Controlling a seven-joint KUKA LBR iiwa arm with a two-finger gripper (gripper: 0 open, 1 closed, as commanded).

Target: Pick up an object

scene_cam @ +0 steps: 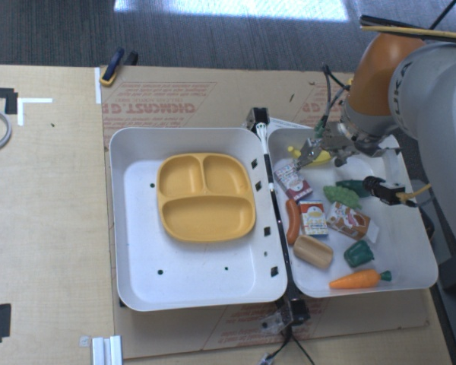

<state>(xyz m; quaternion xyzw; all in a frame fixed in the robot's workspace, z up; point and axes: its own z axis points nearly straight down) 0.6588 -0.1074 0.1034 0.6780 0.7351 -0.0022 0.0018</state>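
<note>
Hovering at the right bin's [410,276] twelve o'clock, the gripper [317,152] touches something yellow [320,159]; can't tell jaw state. I'd center squarely before closing, avoiding the wall.

A pale wooden bench top [45,226] is seen under a brown printed cardboard sheet [182,101]. Dark grey ribbed floor [213,33] lies beyond, crossed by a bright light patch [235,2], possibly window light.
</note>
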